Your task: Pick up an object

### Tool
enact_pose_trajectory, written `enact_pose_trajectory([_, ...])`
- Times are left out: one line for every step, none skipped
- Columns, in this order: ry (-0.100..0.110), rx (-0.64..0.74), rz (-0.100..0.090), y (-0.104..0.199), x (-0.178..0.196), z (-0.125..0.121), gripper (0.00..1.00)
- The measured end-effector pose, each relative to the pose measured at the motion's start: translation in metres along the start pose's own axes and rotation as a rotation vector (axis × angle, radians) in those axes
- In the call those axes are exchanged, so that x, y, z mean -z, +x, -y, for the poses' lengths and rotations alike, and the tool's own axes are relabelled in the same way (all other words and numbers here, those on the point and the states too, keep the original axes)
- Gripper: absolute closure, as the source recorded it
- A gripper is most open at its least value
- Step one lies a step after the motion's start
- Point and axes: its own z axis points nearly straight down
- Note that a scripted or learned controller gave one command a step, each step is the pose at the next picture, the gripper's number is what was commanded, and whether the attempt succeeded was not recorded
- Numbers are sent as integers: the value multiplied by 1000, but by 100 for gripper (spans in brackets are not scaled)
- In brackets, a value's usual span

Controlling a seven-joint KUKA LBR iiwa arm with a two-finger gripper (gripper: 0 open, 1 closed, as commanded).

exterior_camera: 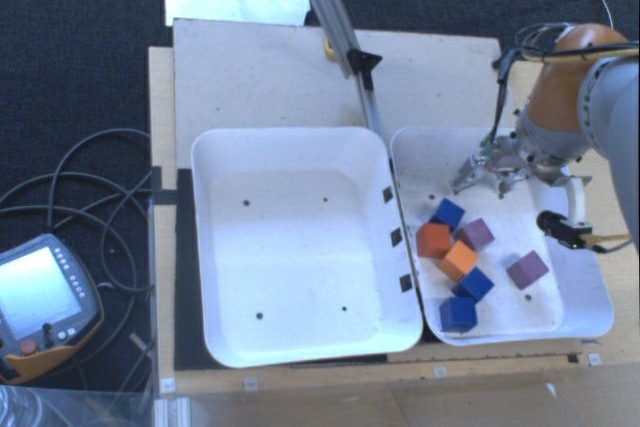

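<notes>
Several small blocks lie in the right bin [596, 311]: a blue block [448, 213], a red-orange block [433, 240], a purple block [476, 233], an orange block [460, 260], two more blue blocks [476, 284] [458, 313], and a second purple block [527, 269] lying apart at the right. My gripper [488, 177] hangs over the back of the right bin, behind the blue block, and is open with nothing between its fingers. The grey arm with its orange band [575, 65] reaches in from the right.
The left bin [290, 133] stands beside the right one, their rims touching. A slanted metal pole [330, 5] crosses the back of the bench. A teach pendant [40, 300] and cables lie on the floor at the left.
</notes>
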Motion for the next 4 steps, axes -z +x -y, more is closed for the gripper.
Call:
enact_pose_trajectory([-5,3,1,0,13,-2,100])
enact_pose_trajectory([-6,0,1,7,72,3,100])
enact_pose_trajectory([-7,-2,2,1,118,3,100])
enact_pose_trajectory([-4,0,1,1,144,2,100])
